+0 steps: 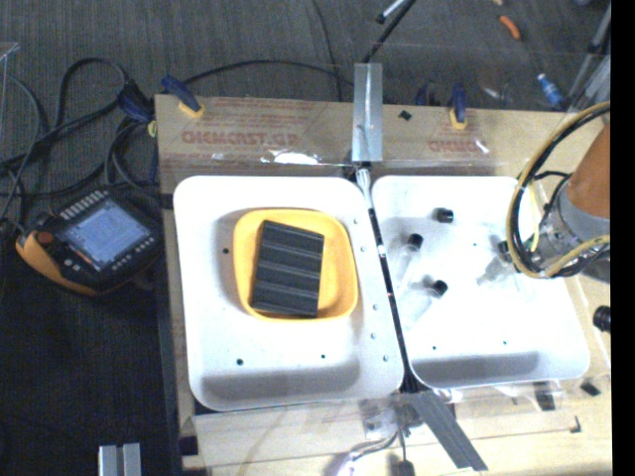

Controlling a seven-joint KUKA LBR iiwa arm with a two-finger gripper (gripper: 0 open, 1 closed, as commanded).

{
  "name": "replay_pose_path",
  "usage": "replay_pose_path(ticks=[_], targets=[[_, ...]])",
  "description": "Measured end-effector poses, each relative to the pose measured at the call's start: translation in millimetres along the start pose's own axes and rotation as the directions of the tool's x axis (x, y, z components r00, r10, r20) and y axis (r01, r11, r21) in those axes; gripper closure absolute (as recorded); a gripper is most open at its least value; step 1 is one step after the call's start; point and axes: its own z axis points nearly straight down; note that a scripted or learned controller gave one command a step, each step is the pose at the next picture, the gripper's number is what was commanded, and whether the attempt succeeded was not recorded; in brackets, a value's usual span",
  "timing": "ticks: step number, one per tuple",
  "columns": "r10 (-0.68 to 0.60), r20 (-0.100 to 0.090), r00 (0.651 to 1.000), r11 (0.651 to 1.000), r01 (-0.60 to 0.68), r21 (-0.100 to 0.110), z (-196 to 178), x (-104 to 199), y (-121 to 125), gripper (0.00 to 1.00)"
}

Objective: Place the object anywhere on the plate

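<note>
- The dark ribbed block (289, 268) lies flat on the yellow plate (242, 241), well to the far side of the bins from the gripper (496, 271), which hangs low over the near bin (496, 360).
- Judged from how things lie, the placing looks done: the block rests wholly within the plate's rim, a little askew.
- Whether the gripper is open or closed cannot be told; it is small and blurred against the white floor, and nothing is seen held in it.
- To finish well, the arm (580, 201) should lift straight up and clear before any sideways travel, so that its looped cables (524, 228) do not drag over the bin wall.
- Count: two white bins, one plate, one block, three small black pegs (434, 287) lying just beyond the gripper, towards the far bin (198, 296).
- Off the tabletop (258, 132), one handheld controller (87, 238) lies on the floor.
</note>
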Motion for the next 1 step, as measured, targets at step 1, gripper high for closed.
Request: replay_pose_path(ticks=[1], targets=[[0.000,0.000,1.000,1.000,0.000,0.000,0.0,0.0,0.0,0.00]])
